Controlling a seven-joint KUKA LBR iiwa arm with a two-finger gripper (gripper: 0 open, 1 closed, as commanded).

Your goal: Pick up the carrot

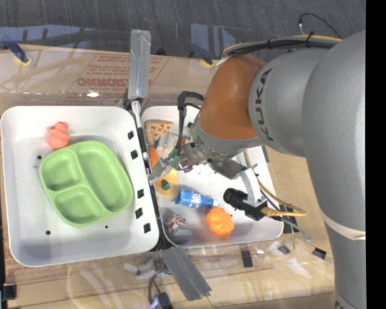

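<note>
Dark carpet is seen beyond the far edge of a brown tabletop (64, 76), on which two shallow white bins are set side by side, with a strip of grey tape (139, 63) laid toward the divide between them. In the left bin (19, 237) a green plate (85, 182) with three compartments is placed slantwise, and a small pink-orange object (59, 134) is found just beyond its far corner, close to the plate. The right bin (251, 232) is largely covered by the grey arm (296, 95), which is reached in from the right with its orange band (228, 102) over the far half of the bin. The pincer (172, 163) is lowered into the left part of that bin, near the dividing wall; whether it is wide or narrow cannot be told, since its tip is hidden among the wrist parts and the clutter. The carrot (154, 156) is seen as a short orange length lying against the left wall of the right bin, just beside the pincer, and nothing can be made out as held. A card printed with a pizza slice (158, 132) is placed behind the carrot, toward the far wall. Nearer the camera, a yellow object (168, 185) is seen, then a blue bottle (194, 199) lying on its side. An orange round fruit (219, 222) and a grey object (177, 228) are set by the near wall, a little apart.
</note>
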